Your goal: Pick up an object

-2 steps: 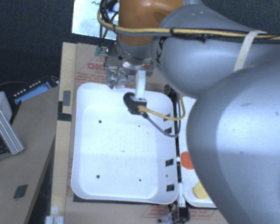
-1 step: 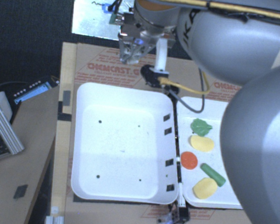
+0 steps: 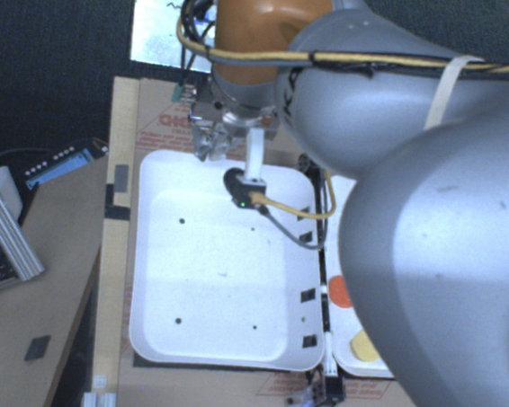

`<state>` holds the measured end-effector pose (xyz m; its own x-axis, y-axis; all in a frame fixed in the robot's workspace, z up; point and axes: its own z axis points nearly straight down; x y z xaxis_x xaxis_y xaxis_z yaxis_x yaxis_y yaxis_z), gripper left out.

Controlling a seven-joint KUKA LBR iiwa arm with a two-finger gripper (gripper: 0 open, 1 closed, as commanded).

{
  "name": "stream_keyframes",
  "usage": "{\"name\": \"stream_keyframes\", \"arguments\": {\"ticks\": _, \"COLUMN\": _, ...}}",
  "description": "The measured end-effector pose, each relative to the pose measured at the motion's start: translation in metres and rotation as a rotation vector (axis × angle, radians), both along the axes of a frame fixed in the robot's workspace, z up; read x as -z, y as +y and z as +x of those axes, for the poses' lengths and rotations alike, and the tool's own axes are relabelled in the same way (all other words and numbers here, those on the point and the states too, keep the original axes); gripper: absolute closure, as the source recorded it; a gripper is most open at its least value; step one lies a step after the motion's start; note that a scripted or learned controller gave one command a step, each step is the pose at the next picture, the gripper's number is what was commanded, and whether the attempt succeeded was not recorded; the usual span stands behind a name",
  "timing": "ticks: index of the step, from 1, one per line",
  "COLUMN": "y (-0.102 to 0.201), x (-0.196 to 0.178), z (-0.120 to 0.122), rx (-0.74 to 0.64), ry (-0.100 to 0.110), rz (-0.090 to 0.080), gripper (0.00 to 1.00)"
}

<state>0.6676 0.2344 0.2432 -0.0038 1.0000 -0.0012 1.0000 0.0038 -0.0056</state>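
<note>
So gripper (image 3: 208, 144) hangs over the left bin's (image 3: 147, 322) far rim, can't tell its state, nothing visibly held | objects: orange piece (image 3: 340, 293) and yellow piece (image 3: 364, 347) sit in the right bin (image 3: 346, 368), near the divider | tip: swing right, drop straight down | yellow one's close to the front wall, more room by the orange one

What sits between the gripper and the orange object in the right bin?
In the camera view, between the gripper and the orange object lie bare left bin floor, a yellow cable and the black clips along the divider.
</note>
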Motion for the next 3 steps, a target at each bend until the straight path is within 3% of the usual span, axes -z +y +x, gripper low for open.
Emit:
{"name": "stream_keyframes", "arguments": {"ticks": 1, "y": -0.008, "x": -0.127, "z": 0.002, "rx": 0.0, "ry": -0.018, "rz": 0.005, "gripper": 1.0}}
{"name": "stream_keyframes", "arguments": {"ticks": 2, "y": -0.01, "x": 0.008, "z": 0.0, "rx": 0.002, "ry": 0.002, "rz": -0.001, "gripper": 1.0}}
{"name": "stream_keyframes", "arguments": {"ticks": 3, "y": -0.028, "x": -0.106, "z": 0.002, "rx": 0.003, "ry": -0.016, "rz": 0.004, "gripper": 1.0}}
